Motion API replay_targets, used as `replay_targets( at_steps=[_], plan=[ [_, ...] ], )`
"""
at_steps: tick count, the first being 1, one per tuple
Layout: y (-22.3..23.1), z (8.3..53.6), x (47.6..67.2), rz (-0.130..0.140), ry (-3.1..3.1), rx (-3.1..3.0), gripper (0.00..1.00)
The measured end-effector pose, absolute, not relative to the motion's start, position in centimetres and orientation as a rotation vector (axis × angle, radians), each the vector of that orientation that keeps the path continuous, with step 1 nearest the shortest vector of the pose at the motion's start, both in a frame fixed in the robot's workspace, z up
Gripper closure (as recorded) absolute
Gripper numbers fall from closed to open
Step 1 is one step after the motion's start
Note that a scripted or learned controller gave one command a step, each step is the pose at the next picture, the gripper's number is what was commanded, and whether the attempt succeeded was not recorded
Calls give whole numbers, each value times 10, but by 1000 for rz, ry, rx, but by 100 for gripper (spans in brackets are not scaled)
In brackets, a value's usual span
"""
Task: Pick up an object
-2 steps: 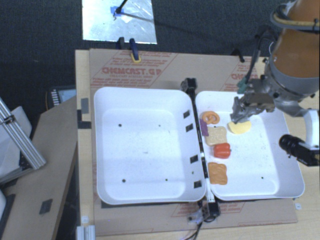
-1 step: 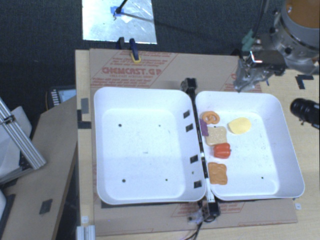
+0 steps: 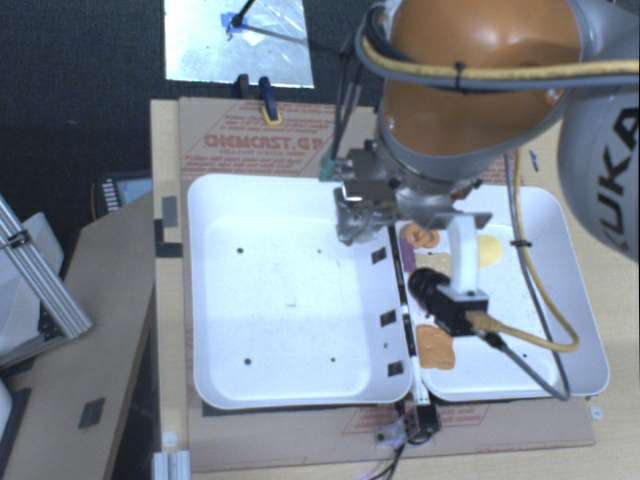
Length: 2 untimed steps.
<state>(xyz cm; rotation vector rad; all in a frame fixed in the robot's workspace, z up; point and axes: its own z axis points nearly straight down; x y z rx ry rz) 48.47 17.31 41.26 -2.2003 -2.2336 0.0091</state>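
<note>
Arm: grey with orange band, over far half of right bin.
Surface: tan, bearing both bins.
Left bin: white, shallow.
Right bin: white, holding three pieces.
End effector: at far end of divide between bins; opening cannot be told.
Flat orange-brown piece: right bin, near end, beside divide.
Yellow piece: right bin, middle.
Small orange piece: just right of end effector.

Red "CHEMCAST" on the brown board — partial "KU" on the grey arm
</note>
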Motion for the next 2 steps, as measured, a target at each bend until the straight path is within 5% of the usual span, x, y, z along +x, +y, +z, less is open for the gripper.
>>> replay_targets(
  at_steps=[1, 2],
  plan=[
    [176, 543, 487, -26, -2232, -2220, 100],
    [238, 461, 486, 7, -2230, -2209, 100]
  ],
)
